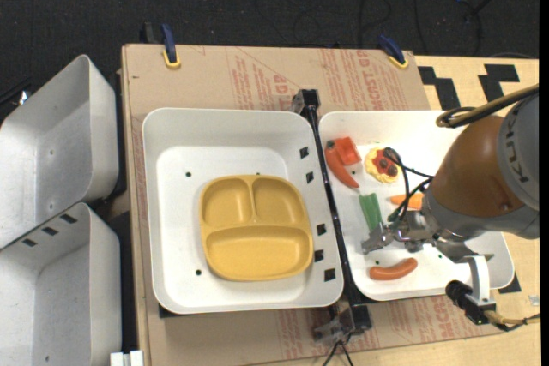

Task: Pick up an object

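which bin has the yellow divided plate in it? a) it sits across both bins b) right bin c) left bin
c: the yellow plate lies flat in the left bin, while the right bin holds the small toy foods, such as the sausage.

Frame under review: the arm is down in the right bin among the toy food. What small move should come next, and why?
Probably a short descent onto the green stick in the right bin. The gripper sits right at the stick's lower end, nothing shows as held, and the red sausage lies just beyond it. Whether the gripper is open is unclear, so confirm that first.
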`<state>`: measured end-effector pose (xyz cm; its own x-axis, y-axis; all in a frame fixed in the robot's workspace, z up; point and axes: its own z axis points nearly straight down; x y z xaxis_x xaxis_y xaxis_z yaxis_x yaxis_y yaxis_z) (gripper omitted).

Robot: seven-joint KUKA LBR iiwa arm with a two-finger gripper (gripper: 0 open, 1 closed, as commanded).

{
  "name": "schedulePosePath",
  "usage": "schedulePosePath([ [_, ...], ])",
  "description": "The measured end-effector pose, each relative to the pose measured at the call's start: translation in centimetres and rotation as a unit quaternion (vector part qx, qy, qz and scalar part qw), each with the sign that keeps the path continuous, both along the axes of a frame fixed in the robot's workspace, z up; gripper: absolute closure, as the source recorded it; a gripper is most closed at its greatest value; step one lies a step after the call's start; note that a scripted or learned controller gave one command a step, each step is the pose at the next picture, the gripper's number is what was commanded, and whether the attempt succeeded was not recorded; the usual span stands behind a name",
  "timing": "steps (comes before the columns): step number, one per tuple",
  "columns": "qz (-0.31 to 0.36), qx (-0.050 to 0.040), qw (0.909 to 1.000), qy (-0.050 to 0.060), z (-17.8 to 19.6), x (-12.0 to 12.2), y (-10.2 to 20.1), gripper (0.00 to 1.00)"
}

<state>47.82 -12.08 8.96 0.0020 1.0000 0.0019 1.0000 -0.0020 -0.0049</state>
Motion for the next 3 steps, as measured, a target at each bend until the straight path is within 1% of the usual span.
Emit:
schedulePosePath([
  [1,-0.001,-0.0007,1.0,-0.002,1.2,0.1,0.0,1.0],
  [2,0.002,-0.0015,1.0,-0.004,6.9,0.8,-0.6,1.0],
  [3,0.002,-0.0019,1.0,-0.005,12.1,-0.1,-1.0,1.0],
])
